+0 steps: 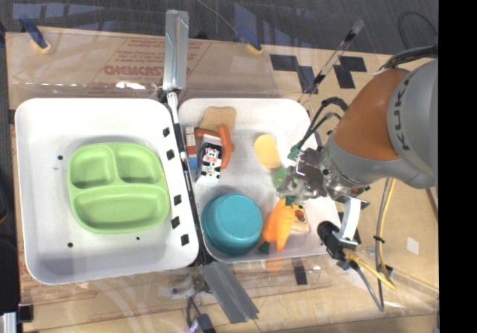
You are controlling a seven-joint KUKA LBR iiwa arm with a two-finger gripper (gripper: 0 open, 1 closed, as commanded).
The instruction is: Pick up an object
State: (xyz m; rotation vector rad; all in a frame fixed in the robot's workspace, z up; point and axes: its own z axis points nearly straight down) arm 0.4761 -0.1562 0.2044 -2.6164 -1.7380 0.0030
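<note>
With the gripper (pixel 292 188) low at the right bin's (pixel 246 106) front-right edge, fingers unreadable, the orange plastic carrot-shaped toy (pixel 277 226) lies just frontward, long axis front-to-back.

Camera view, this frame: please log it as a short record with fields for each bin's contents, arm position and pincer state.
left bin: green divided plate
right bin: teal bowl, orange toy, yellow piece, tan piece, small black-and-white item
arm: reaching in from the right, over the right bin's right side
pincer: low above the orange toy; finger state cannot be told
grasp: nothing visibly held
</note>
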